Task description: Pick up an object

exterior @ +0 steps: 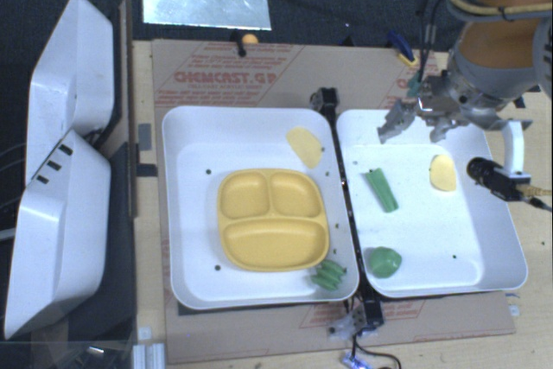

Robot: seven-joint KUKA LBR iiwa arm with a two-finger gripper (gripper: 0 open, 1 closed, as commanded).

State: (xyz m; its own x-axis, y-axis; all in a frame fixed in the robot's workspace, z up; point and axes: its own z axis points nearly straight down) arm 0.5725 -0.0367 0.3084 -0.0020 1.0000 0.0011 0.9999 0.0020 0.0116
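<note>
Nothing is held: the gripper (pixel 416 124), fingers apparently spread, hovers over the right bin's (pixel 497 268) back edge (approach stage); next, descend onto the green stick (pixel 381 190).

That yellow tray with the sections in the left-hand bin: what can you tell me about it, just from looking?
The yellow tray is a rounded rectangle that looks like moulded plastic, pale yellow all over. Raised ridges split it into three compartments: two smaller ones along the far side and one wide one along the near side, and nothing can be seen lying in them. It lies flat and right way up in the middle of the left bin, turned slightly askew to the bin's walls. A ribbed green piece sits right at its near right corner.
</note>
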